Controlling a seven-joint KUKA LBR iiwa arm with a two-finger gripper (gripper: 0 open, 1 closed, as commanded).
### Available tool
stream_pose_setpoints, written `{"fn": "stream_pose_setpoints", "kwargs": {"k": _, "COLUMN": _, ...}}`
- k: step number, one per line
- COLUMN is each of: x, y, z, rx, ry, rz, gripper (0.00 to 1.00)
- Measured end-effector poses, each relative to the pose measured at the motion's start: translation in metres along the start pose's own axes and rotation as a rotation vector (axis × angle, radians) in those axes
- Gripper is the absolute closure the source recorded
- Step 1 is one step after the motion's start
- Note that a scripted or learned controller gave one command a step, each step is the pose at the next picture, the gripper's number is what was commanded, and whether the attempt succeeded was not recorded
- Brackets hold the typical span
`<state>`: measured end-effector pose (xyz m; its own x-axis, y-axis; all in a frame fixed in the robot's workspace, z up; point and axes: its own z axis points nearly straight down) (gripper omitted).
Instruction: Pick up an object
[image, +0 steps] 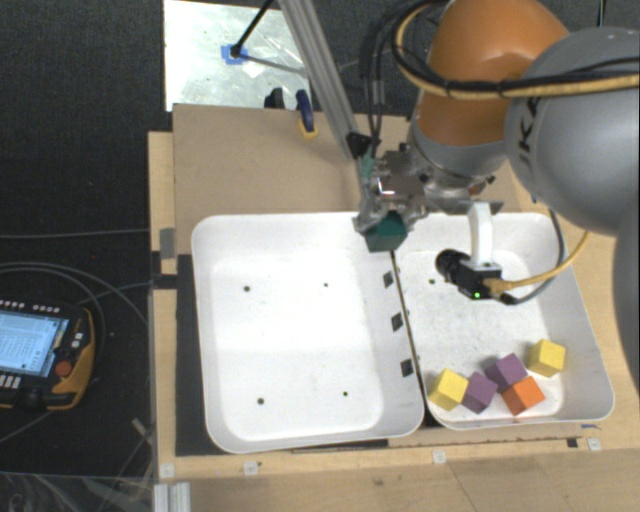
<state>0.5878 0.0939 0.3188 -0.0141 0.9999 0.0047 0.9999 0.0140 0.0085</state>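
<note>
My gripper (384, 222) hangs over the far end of the divider between the two white bins. A dark green block (385, 234) sits between its fingers, so it is shut on that block, which looks lifted just above the left bin's (300, 330) far right corner. In the near part of the right bin (570, 300) lie several other blocks: a yellow one (450, 386), two purple ones (480, 392) (508, 369), an orange one (522, 396) and another yellow one (547, 357).
The grey and orange arm (500, 80) covers the far part of the right bin. A black wrist unit with a yellow cable (466, 272) hangs over that bin. A teach pendant (40, 345) lies off the bench at left.
</note>
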Motion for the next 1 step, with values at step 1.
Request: {"fn": "stream_pose_setpoints", "kwargs": {"k": 1, "x": -0.0372, "y": 0.0110, "z": -0.1303, "rx": -0.002, "ry": -0.004, "rz": 0.011, "gripper": 1.00}}
